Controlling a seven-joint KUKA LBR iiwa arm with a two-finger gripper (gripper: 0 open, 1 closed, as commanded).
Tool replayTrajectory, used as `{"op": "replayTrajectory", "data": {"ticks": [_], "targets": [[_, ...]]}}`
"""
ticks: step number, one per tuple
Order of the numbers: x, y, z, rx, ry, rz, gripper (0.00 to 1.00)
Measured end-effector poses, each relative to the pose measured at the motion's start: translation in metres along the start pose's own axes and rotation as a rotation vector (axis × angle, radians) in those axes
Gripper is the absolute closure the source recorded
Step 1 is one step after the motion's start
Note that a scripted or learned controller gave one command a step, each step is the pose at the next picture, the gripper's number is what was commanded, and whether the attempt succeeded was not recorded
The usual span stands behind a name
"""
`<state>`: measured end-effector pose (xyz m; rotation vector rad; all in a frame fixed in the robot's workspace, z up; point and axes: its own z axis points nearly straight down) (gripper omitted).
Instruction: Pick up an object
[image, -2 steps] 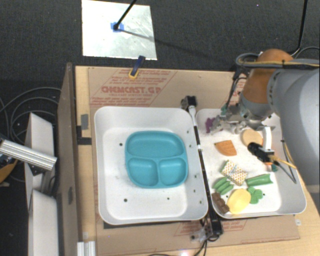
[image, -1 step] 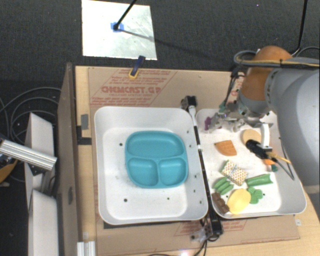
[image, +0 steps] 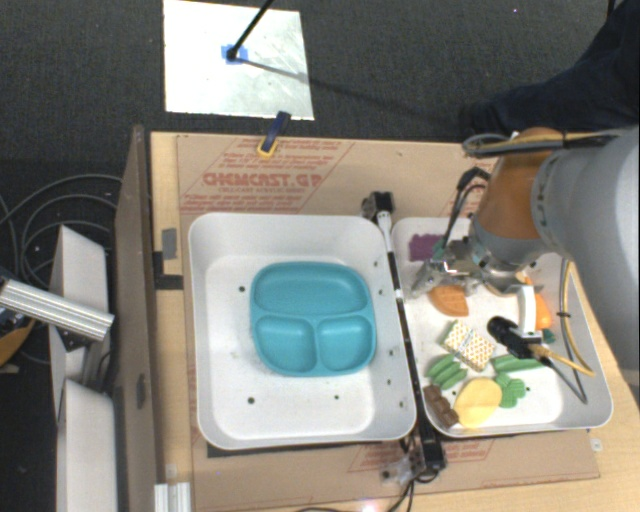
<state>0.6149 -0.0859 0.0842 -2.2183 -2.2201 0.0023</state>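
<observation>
Currently the gripper (image: 452, 272) sits low over the right bin (image: 590, 400), just above an orange, wedge-shaped item (image: 449, 300) near the bin's left wall. Fingers: too dark and foreshortened to read; cannot tell how far apart they are, nor whether anything is between them. No object is visibly held.

Candidate targets, all in the right bin: orange item just under the gripper; purple piece (image: 424, 245) beside it toward the far corner; a checkered cracker-like piece (image: 470, 345); green pods (image: 447, 370); a yellow item (image: 479, 400). The left bin (image: 220, 400) holds a blue divided tray (image: 312, 317).

Judgement: the orange item is the nearest pick. It should be straddled squarely, clear of the bin wall, with the close made before any lift. The neighbours are close enough to snag.
</observation>
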Motion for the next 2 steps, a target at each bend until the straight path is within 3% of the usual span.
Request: {"op": "replayTrajectory", "data": {"ticks": [1,2], "targets": [[0.000,0.004,-0.012,-0.009,0.000,-0.003,1.00],[0.030,0.001,-0.106,-0.013,-0.001,-0.007,1.00]]}}
